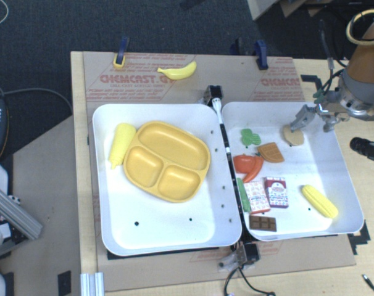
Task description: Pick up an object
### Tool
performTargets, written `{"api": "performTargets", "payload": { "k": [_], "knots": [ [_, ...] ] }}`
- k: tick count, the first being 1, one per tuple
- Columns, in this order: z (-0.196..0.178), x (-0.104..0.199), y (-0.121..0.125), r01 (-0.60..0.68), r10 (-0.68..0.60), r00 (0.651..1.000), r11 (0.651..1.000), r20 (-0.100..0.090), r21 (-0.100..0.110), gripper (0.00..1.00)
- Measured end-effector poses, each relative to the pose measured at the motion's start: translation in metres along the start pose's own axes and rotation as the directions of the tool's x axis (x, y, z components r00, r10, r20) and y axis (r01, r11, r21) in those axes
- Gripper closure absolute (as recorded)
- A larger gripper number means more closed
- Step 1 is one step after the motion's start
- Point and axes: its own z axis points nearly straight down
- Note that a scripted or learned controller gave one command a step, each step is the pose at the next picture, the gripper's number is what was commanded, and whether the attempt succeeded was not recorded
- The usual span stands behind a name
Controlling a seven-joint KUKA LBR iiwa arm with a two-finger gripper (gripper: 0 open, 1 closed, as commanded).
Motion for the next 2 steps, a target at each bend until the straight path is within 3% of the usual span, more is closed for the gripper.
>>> {"api": "performTargets", "payload": {
  "k": [1, 2],
  "knots": [
    [0.0627, -0.0015, -0.0008, 0.001, -0.001, 1.0, 1.0, -0.004, -0.001, 0.0],
    [0.0686, 0.0008, 0.0004, 0.002, -0.002, 1.0, 1.0, -0.002, -0.006, 0.0]
  ]
}}
